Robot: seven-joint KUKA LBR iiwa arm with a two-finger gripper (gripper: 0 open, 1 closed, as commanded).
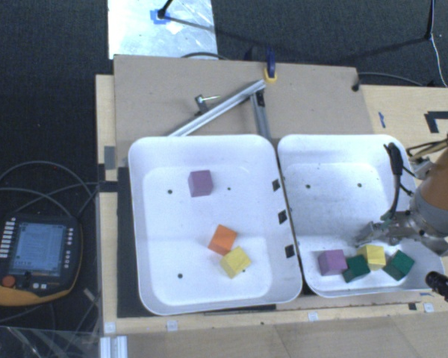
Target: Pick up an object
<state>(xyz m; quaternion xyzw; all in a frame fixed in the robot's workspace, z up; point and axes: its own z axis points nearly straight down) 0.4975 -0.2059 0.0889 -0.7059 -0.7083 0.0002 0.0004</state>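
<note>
Gripper (373, 233), finger state you cannot tell, hovers lower right above clustered yellow cube (375, 255) and green cubes (356, 268); crowding risks a misgrasp.

My gripper (373, 233) hung low in the right bin (336, 159) just above a yellow cube (375, 256), flanked by two green cubes (356, 268) and a purple cube (331, 262).

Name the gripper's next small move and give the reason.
Probably a short drop onto the yellow block. The gripper sits just above the cluster in the right bin, and that block lies nearest beneath it, between the purple block and two green blocks.
</note>
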